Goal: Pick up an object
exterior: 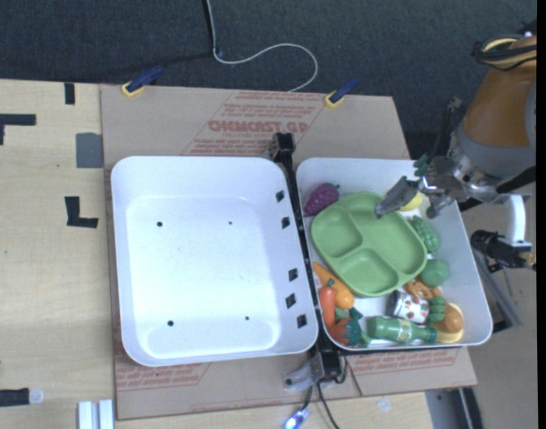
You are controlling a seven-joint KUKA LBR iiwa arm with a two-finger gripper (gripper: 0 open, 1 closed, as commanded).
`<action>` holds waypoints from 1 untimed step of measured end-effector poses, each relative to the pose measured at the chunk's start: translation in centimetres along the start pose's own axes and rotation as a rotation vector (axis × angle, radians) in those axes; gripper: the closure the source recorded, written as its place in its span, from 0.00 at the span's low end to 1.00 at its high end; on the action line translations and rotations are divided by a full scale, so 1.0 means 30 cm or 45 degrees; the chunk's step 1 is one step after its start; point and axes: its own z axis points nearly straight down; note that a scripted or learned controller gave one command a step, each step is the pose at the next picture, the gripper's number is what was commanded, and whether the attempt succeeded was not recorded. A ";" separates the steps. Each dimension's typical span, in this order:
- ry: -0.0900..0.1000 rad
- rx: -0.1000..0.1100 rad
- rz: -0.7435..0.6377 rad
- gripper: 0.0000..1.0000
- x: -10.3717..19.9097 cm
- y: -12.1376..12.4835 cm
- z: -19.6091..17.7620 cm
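Observation:
The right bin (pixel 463 256) holds a green divided plate (pixel 366 244), tilted over other toys. Purple grapes (pixel 322 197) lie at its far left corner. An orange carrot (pixel 329 300), a green bottle-like toy (pixel 393 329) and a white and red cup (pixel 411 307) crowd the near end. My gripper (pixel 414 201) hangs over the plate's far right edge with its two fingers spread apart. A small yellow item (pixel 415 205) shows between them, partly hidden, and the fingers do not close on it. Green vegetable pieces (pixel 428 236) lie just beside the plate.
The left bin (pixel 201 257) stands beside the right one, with a black hinge strip (pixel 295 239) between them. Both rest on a cardboard sheet (pixel 255 123). A white cable (pixel 255 56) loops behind the bench. The arm's orange band (pixel 505 96) rises at the right.

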 end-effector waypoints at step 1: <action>0.008 0.018 -0.004 0.00 0.226 -0.156 0.348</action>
